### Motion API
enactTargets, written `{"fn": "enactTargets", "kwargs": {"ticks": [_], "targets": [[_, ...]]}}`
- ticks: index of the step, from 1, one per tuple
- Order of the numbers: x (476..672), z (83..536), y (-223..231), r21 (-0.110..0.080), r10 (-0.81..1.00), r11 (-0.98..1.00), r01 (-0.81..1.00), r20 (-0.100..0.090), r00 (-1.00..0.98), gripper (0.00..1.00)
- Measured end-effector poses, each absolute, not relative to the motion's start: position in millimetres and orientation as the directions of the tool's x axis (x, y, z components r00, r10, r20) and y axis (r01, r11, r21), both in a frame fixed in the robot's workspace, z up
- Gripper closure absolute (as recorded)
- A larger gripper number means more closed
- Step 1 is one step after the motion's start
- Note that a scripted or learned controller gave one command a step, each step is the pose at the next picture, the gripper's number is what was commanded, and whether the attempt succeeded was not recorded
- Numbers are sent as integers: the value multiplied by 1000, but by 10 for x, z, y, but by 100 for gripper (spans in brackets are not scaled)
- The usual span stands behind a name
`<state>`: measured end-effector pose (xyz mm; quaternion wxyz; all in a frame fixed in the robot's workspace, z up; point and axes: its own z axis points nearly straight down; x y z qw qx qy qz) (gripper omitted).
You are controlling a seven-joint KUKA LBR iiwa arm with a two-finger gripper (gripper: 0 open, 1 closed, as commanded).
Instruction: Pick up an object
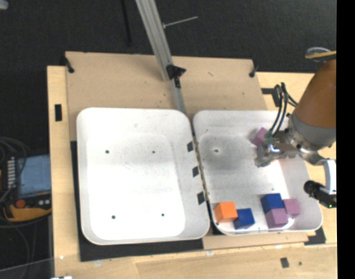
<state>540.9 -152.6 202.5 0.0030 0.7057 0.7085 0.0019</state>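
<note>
The right bin (223, 156) holds several small blocks. Along its near edge lie an orange block (226, 211), a small blue block (244, 218), a larger blue block (272, 202), a purple block (276, 217) and a pale purple block (292, 207). Another pale purple block (259, 136) lies further back, right of the bin's middle. My gripper (265, 156) reaches in from the right and sits low over the bin, just in front of that far block and close against it. The wrist hides part of the block.
The left bin (136, 173) sits beside the right one, with small clips along the shared rim. A slanted metal rail (157, 36) rises behind the bins. Cables and a blue box (35, 176) lie off the bench at left.
</note>
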Motion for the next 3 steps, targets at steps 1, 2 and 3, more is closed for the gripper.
{"fn": "enactTargets", "kwargs": {"ticks": [1,2,3], "targets": [[5460,2465,-1538,6,1000,5,1000,-2,-5,100],[5470,2652,-1545,4,1000,7,1000,-1,-7,100],[5491,2615,-1027,1,1000,6,1000,0,-6,100]]}}
